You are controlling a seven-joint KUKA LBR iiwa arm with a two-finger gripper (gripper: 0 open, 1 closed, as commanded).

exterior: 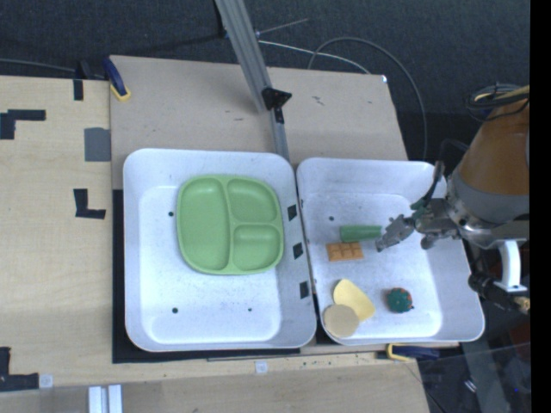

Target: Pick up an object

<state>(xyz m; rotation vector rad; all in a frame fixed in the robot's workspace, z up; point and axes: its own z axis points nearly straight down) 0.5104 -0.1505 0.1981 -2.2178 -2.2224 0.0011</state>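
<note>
Camera view looks down on two white bins sitting side by side on the bench. Left bin [146, 256] has a green divided plate [230, 224] lying flat in its far half. Right bin [448, 317] is where the small stuff is: a green block [359, 232] around the middle, an orange waffle-looking piece [344, 251] just beside it on the near side, a yellow slice [355, 297] closer to the near edge with a tan round disc [341, 320] touching it at the near-left corner, and a small green-and-red round thing [398, 299] to the right of those.

Arm comes in from the right, and the gripper [392, 233] sits over the right bin, just to the right of the green block, tips pointing left at it. Can't honestly tell how far the claw is open, it's too small and blurry. Nothing looks to be between the fingers.
</note>
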